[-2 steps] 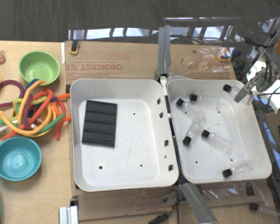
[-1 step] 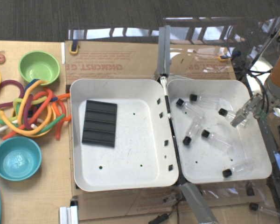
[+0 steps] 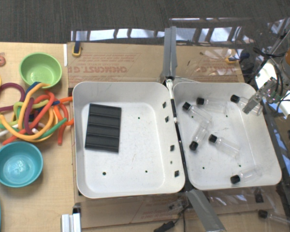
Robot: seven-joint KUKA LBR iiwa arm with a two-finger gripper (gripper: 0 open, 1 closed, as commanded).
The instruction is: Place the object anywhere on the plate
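A black ridged rectangular plate lies flat in the left part of the left white bin. Several clear vials with black caps lie scattered in the right bin: one at the top right, a pair near the top left, two in the middle and one at the front. My gripper hangs over the right bin's upper right edge, just right of the top-right vial and apart from it. Nothing shows held in it.
Left of the bins stand a green bowl and a blue bowl, with a tangle of coloured cords between them. Cardboard lies behind the bins. A metal frame and cables crowd the right side.
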